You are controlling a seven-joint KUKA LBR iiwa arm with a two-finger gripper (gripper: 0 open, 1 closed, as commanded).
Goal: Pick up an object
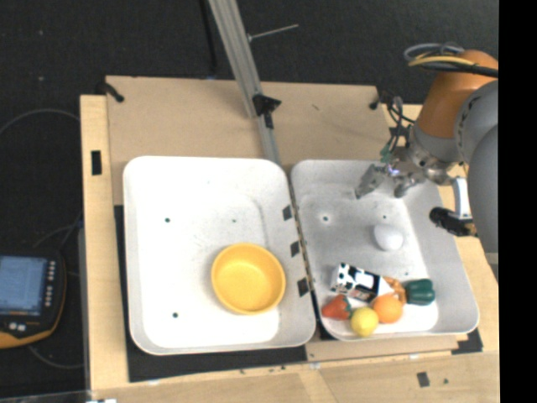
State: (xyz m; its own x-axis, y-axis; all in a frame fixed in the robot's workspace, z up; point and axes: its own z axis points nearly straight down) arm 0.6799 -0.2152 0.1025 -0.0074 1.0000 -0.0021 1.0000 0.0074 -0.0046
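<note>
Scattered in the right bin [436, 250]: a white egg-shaped ball [388, 238] near the bin's middle, apart from everything else. Toward the near edge of that bin, clustered: a black-and-white cow-patterned block [356, 281], touching or almost touching a red fruit [336, 307] at its left, a yellow lemon [364, 321] nearest the bin's rim, an orange [388, 308] beside the lemon, and a green vegetable [419, 291] just right of the orange. Above the ball, over the far part of the same bin, hanging: the gripper [385, 180], jaws spread, nothing between them, well apart from the clustered toys. Behind it, the grey arm with its orange band [445, 99]. Left of that bin, touching it along one side: the left bin [168, 191], bearing a yellow bowl [247, 278], upright, near its front right part. Beneath both, the tan worktop [185, 116].
</note>
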